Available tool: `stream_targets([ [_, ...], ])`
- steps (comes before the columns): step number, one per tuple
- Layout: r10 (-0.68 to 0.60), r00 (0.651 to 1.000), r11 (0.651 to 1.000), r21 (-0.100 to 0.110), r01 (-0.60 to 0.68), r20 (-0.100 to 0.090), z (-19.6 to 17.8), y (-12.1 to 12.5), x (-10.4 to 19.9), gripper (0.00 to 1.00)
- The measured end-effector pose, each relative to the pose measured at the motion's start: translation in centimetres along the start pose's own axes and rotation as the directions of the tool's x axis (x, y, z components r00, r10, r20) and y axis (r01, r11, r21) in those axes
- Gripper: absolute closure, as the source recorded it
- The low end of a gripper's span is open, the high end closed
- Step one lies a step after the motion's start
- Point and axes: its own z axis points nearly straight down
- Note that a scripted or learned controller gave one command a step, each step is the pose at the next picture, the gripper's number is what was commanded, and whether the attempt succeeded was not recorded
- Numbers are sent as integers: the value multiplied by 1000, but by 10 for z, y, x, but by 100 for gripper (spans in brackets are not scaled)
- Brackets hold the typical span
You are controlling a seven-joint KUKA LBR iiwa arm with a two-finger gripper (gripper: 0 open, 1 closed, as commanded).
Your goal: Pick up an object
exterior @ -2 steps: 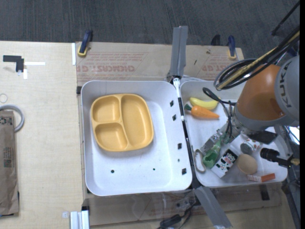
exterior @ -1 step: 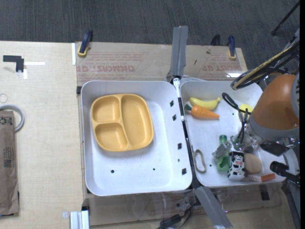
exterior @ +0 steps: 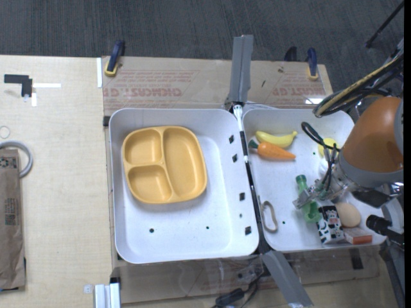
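The right bin holds a yellow banana and an orange carrot at its far left. Nearer lie a green object, a beige egg, a small black-and-white cow-patterned item and an orange-tipped piece. The arm, with its orange band, reaches in from the right. My gripper is low over the green object and hides its middle. A yellow item peeks out behind the arm's cable.
The left bin carries a yellow three-compartment plate. A grey carabiner-like clip lies by the right bin's left wall. A central divider separates the bins. Cardboard lies behind them.
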Motion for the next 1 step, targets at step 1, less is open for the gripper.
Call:
stream_targets([
  [1, -172, 985, 985, 0, 172, 0, -91, 30, 45, 100],
])
